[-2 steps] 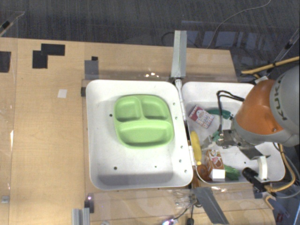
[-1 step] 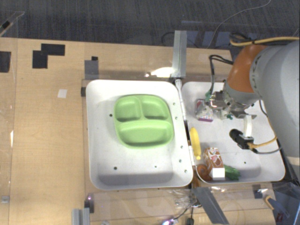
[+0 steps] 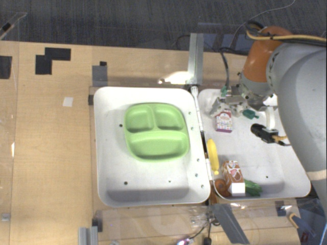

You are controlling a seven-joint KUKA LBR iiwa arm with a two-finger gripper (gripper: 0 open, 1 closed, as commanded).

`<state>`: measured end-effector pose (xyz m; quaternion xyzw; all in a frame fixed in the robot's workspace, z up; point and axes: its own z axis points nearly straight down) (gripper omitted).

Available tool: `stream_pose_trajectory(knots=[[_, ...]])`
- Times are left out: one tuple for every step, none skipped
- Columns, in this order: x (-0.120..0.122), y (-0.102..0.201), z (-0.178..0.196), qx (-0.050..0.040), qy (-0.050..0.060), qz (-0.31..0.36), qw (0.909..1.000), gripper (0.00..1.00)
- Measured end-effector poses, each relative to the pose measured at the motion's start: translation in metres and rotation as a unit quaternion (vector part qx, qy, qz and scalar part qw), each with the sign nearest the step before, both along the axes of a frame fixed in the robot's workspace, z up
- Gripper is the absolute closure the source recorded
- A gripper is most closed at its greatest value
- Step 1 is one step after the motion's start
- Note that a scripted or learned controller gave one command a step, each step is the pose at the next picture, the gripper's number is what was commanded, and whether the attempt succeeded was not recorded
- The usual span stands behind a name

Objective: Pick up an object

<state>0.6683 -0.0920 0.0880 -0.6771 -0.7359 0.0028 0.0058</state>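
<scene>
Small pink-and-white carton stands at far-left part of right bin. Likely target, since gripper hangs just behind and above it. Gripper released or clenched: cannot tell from this slant, and carton not seen in its grip. Carton sits apart from neighbours, leaving room for descent.

Near corner of same bin is crowded, so harder pick: yellow banana-like piece along left wall, brown packet, white block, green item.

Left bin holds green divided plate, lying flat, so poor grasp.
</scene>
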Motion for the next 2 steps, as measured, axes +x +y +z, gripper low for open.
stream_pose_trajectory(knots=[[0.001,0.002,0.008,0.0001,0.001,0.004,1.0,1.0],[-0.041,0.061,0.113,-0.0017,-0.01,0.031,0.9995,1.0]])
